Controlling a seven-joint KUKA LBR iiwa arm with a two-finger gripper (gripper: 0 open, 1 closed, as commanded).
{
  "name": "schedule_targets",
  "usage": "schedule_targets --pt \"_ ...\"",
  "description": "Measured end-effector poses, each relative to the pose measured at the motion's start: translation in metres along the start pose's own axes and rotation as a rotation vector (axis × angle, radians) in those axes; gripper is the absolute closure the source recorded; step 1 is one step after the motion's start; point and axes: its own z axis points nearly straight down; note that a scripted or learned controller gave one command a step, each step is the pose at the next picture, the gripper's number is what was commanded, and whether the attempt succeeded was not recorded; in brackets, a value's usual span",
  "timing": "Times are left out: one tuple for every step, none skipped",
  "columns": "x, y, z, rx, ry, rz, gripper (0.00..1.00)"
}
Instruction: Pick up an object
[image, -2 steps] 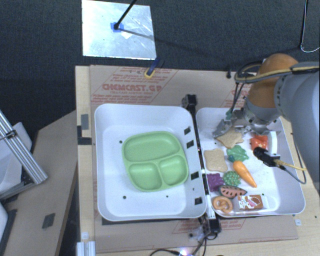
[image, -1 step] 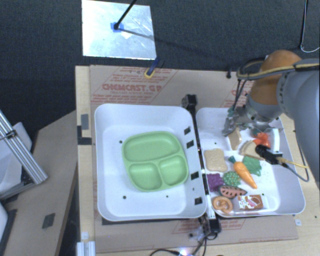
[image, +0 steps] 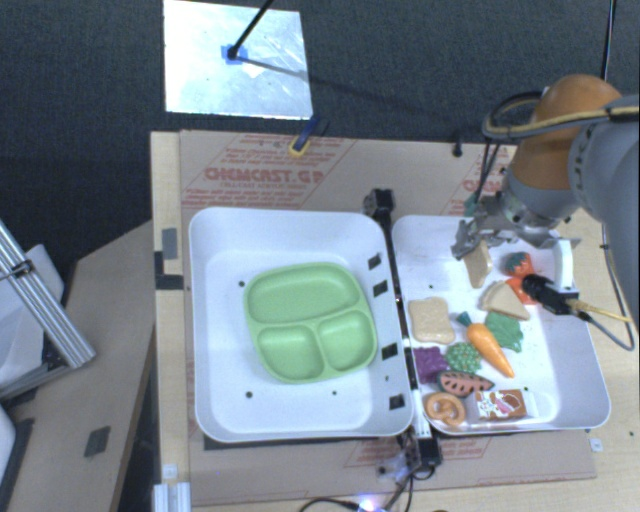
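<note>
My gripper (image: 476, 248) hangs low over the back of the right bin (image: 572, 372). A tan, upright food piece (image: 479, 269) sits directly beneath it, touching or nearly touching its tip. Close by on the right lie a red-orange tomato piece (image: 517, 264) and a sandwich wedge (image: 505, 299). Toward the front are a bread slice (image: 431, 320), a carrot (image: 490, 347), broccoli (image: 464, 356), purple grapes (image: 430, 361), a watermelon slice (image: 465, 382), a pretzel (image: 444, 407) and a small printed packet (image: 500, 404).
The left bin (image: 215, 330) holds a green divided plate (image: 305, 322). A black-clipped divider (image: 392, 300) separates the two bins. A foil-like sheet (image: 238, 60) lies beyond the bench at the back.
</note>
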Motion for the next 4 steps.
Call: schedule_targets --pt "0.005 0.001 -0.064 -0.003 -0.001 -0.001 1.00" --pt "0.005 0.003 -0.080 0.002 0.000 -0.001 1.00" --pt "0.044 -0.018 -0.078 0.005 0.002 -0.003 1.00" --pt "0.083 -0.053 -0.088 0.007 0.002 -0.002 1.00"
